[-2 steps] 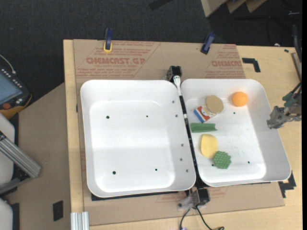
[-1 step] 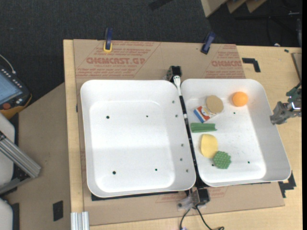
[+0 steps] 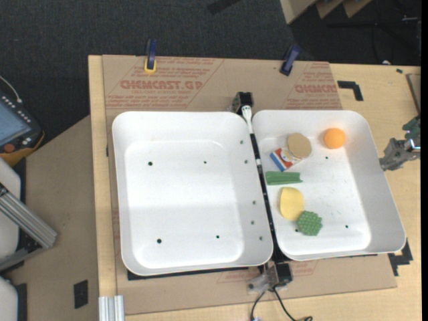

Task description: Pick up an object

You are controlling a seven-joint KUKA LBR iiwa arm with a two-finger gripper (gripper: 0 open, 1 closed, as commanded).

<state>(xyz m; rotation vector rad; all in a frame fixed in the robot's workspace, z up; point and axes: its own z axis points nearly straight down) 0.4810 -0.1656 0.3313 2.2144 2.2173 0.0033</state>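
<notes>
Two shallow white bins sit side by side on a brown cardboard sheet point(image 3: 200, 79) that covers the table, and all the loose things are in the right bin point(image 3: 361, 199). The left bin point(image 3: 180, 192) has only a few small dark dots on its floor.

Taking the yellow lump point(image 3: 291, 202) near the right bin's inner wall as the landmark: a flat green bar point(image 3: 283, 177) lies just above it, close to the divide between the bins. Further up from the lump is a tan round disc point(image 3: 299, 146), and tucked against the disc's lower left edge is a small red, white and blue packet point(image 3: 281, 158), touching or partly under it. An orange ball point(image 3: 334, 138) sits up and to the right of the lump, well apart from it and beside the disc, near the bin's far corner. A knobbly green ball point(image 3: 309, 223) rests just below and to the right of the lump, touching it or nearly so.

The gripper point(image 3: 401, 151) is at the right edge of the scene, outside the right bin's rim and level with the orange ball, far to the right of the lump. It looks grey and metallic, but it is cut off and too small to tell how far it is open; nothing can be seen between its parts.

Two blue clamps point(image 3: 151, 55) pin the cardboard at its far edge.
</notes>
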